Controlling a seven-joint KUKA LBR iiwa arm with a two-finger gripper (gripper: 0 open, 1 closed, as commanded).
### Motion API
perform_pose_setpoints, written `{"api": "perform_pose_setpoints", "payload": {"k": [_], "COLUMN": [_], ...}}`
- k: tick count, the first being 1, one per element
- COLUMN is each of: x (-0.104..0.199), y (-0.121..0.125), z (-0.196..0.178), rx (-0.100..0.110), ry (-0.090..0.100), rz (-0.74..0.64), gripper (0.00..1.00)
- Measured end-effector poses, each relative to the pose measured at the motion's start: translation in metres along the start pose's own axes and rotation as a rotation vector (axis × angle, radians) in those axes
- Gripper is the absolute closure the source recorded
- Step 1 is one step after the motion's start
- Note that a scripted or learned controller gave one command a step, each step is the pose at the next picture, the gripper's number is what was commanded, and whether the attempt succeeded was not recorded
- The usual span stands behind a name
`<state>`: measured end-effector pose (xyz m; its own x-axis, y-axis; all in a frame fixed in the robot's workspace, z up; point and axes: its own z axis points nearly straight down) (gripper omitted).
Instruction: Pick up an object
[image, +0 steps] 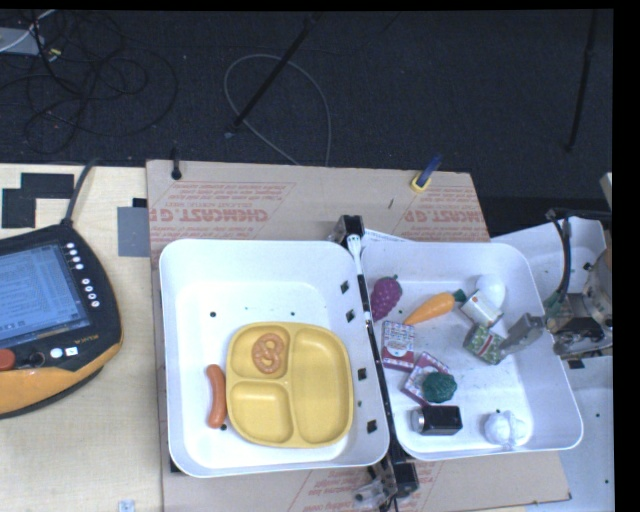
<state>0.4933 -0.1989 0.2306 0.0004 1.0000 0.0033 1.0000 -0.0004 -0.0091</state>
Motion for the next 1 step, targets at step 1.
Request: {"api": "perform_pose_setpoints", "payload": {"k": [1], "x": [0.0538], "y": [-0.0098], "z": [0.1276], "rx": [-0.012], "ry": [-0.004], "rz": [0.003], "gripper": [0.0]}}
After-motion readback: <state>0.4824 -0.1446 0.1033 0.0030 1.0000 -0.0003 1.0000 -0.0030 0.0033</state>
